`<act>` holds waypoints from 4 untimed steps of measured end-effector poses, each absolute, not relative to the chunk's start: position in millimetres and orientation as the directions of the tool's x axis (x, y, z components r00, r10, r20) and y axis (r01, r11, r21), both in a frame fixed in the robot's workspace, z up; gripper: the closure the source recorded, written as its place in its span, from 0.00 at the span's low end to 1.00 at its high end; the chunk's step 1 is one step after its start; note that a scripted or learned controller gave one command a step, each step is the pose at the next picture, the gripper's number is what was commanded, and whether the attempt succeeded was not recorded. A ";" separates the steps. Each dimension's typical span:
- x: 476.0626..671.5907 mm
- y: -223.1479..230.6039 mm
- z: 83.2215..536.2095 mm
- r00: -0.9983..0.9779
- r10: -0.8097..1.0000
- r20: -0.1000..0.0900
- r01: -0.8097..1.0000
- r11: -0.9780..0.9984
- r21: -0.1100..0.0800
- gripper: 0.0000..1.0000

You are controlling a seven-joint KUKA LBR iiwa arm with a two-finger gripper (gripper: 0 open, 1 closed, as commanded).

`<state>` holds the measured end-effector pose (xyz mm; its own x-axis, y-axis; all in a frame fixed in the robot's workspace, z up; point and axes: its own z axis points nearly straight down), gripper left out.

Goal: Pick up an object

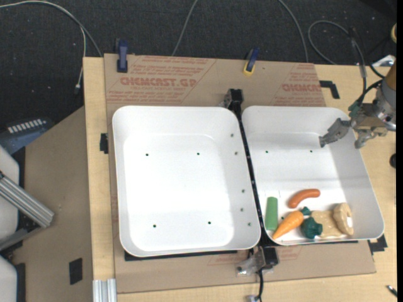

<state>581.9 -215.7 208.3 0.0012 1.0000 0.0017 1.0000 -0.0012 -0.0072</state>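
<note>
Nearest me, toy foods crowd the right white plastic bin's [352, 168] near edge — a green cylinder [271, 212], orange carrot [288, 224], reddish sausage [304, 197] and tan bread piece [343, 218], probably slid together down the tilt. Over the far right rim the gripper [345, 135] hovers, jaws spread, grasping nothing — well apart from them.

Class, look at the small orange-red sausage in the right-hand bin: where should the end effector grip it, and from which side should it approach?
Grip the small orange-red sausage across its narrow middle, coming straight down from above. It lies flat and curved on the right white bin floor, apart from the orange toy carrot and green stick, so both long sides look free for fingers.
</note>
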 end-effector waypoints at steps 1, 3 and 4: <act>583.7 -215.4 212.6 0.000 1.000 0.000 1.000 0.000 0.001 0.00; 577.9 -222.7 97.9 0.000 1.000 0.001 1.000 0.000 -0.005 0.00; 577.9 -222.3 84.2 0.000 1.000 0.000 1.000 0.000 -0.001 0.00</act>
